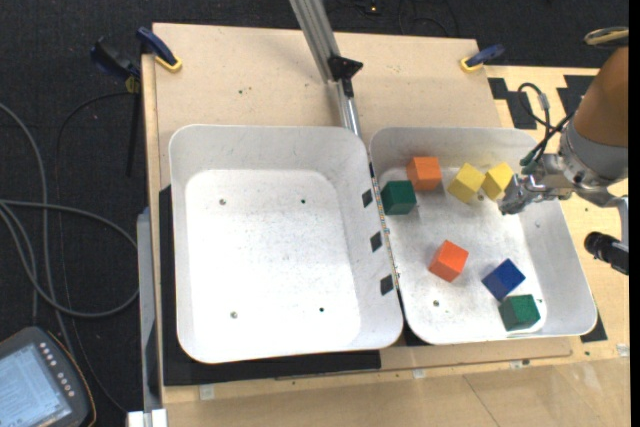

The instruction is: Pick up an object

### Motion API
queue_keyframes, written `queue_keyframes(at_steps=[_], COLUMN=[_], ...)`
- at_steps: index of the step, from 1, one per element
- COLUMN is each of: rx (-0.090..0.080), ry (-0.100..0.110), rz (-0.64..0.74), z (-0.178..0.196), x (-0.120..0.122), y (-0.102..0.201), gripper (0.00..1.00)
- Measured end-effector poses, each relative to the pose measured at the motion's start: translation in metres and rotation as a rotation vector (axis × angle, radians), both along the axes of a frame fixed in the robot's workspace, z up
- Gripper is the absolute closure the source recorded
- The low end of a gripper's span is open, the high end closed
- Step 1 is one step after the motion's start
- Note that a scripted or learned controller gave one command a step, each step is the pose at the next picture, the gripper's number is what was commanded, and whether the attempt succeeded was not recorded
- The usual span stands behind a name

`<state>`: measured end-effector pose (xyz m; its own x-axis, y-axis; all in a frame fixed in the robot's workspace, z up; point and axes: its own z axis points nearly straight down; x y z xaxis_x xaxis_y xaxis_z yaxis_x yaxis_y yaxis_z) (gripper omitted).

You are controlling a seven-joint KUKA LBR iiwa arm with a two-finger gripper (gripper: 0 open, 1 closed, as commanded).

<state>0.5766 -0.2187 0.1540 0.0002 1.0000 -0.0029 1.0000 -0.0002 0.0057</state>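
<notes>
The right bin (560, 260) holds several small blocks: an orange one (424, 172), a green one (398, 197), two yellow ones (466, 183) (497, 180), a second orange one (448, 260), a blue one (502, 278) and a second green one (520, 312). My gripper (512, 199) reaches in from the right and sits low, just right of and below the right-hand yellow block. No block shows between its fingers.
The left bin (190, 215) lies beside the right one, with black clips (378, 240) along the shared rim. A metal pole (310, 10) slants in from the top. Blue and yellow clamps (160, 50) (482, 56) grip the board's back corners.
</notes>
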Motion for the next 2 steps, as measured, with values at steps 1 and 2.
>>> queue_keyframes(at_steps=[1, 2], rx=[-0.001, 0.000], ry=[-0.002, -0.001], rz=[0.004, 0.003], z=[0.062, 0.102], x=[0.009, 0.010], y=[0.001, 0.001], gripper=[1.00, 1.00])
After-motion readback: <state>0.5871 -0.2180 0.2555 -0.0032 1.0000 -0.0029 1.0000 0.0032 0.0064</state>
